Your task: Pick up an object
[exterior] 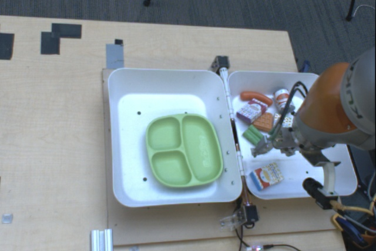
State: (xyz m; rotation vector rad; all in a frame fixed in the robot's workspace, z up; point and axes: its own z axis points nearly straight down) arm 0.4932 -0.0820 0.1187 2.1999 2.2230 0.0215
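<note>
Two white bins point(117, 126), gripper point(265, 146) over right bin's toys point(258, 117)

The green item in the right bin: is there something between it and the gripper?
Nothing visible lies between them. The gripper hangs just beside the green item, in the right bin. The orange block and purple packet crowd the item's far side, not the gripper's side.

— What do we see in the right bin point(346, 182)?
— We see a red sausage point(257, 96), a purple packet point(251, 110), an orange block point(265, 121), a green piece point(253, 134) and a flat white packet point(266, 176).
</note>
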